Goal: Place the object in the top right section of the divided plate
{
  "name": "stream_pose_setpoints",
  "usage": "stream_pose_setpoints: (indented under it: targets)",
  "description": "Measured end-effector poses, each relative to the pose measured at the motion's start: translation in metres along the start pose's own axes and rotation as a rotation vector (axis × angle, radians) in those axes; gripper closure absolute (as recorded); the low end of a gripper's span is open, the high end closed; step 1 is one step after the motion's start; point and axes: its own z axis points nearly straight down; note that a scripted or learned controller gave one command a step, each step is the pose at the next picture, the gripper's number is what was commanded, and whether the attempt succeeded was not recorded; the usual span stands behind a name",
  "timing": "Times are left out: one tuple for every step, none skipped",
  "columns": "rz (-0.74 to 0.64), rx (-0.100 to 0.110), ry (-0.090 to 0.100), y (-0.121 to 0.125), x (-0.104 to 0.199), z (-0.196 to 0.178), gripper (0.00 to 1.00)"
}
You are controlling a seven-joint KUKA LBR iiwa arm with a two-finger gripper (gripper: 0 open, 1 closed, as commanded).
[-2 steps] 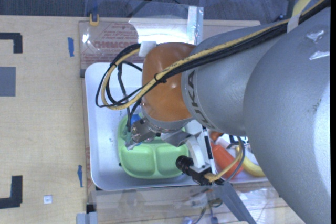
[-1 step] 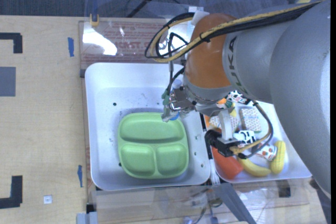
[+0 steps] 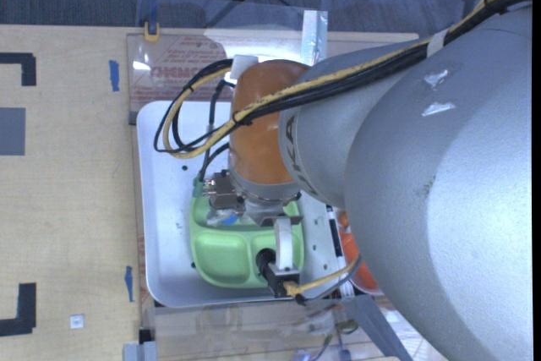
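A green divided plate point(image 3: 221, 254) lies in the near part of the left white bin point(image 3: 161, 207). The arm's wrist, with its orange band point(image 3: 258, 131), hangs straight over the plate and hides most of the plate's far half. My gripper point(image 3: 228, 203) points down into the plate's upper area, its fingers hidden by the wrist housing. A small bluish spot point(image 3: 225, 216) shows just below the wrist on the plate; what it is cannot be made out. The plate's two near sections show bare green.
The big grey arm point(image 3: 423, 182) covers the right bin. An orange thing point(image 3: 359, 262) peeks out beneath the arm at the right. A clear plastic wall point(image 3: 228, 38) stands behind the bins. Bare wooden bench point(image 3: 68, 182) lies to the left.
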Motion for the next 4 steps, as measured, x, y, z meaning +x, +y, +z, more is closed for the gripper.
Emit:
stream_pose_setpoints:
  targets:
    - [0.267, 0.002, 0.000, -0.019, 0.000, 0.008, 1.00]
    - [0.434, -0.003, 0.000, -0.019, 0.015, -0.016, 1.00]
    - [0.809, -0.002, 0.000, 0.025, 0.015, 0.008, 1.00]
    - [1.254, -0.016, 0.020, 0.018, 0.014, 0.048, 1.00]
